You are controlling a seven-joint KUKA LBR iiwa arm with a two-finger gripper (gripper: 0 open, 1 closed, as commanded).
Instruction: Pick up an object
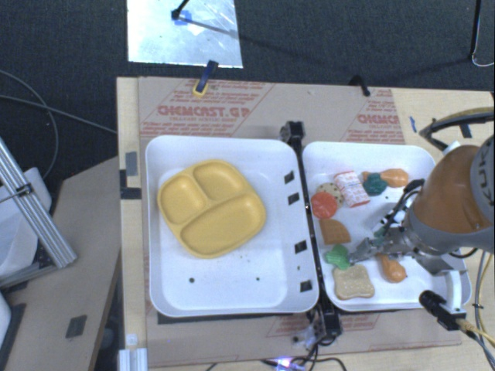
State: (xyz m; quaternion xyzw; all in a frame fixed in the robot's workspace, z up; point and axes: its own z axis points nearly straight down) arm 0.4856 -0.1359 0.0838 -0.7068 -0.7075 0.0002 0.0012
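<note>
The right bin (363,148) holds several toy foods. A red tomato (324,205), a cookie (328,188) and a white and red can (352,188) lie at its left. A teal piece (374,183) and an orange piece (394,178) sit at the back. Nearer the front lie a brown wedge (335,231), a green piece (337,256), a slice of toast (354,282) and a small orange piece (392,268). My gripper (363,246) is low in this bin, pointing left, just right of the green piece and above the toast.
The left bin (224,288) holds a yellow divided plate (212,207). A black divider with clips (305,215) runs between the bins. The arm's orange band (452,195) hangs over the right bin's right side. A silver sheet (184,22) lies on the floor behind.
</note>
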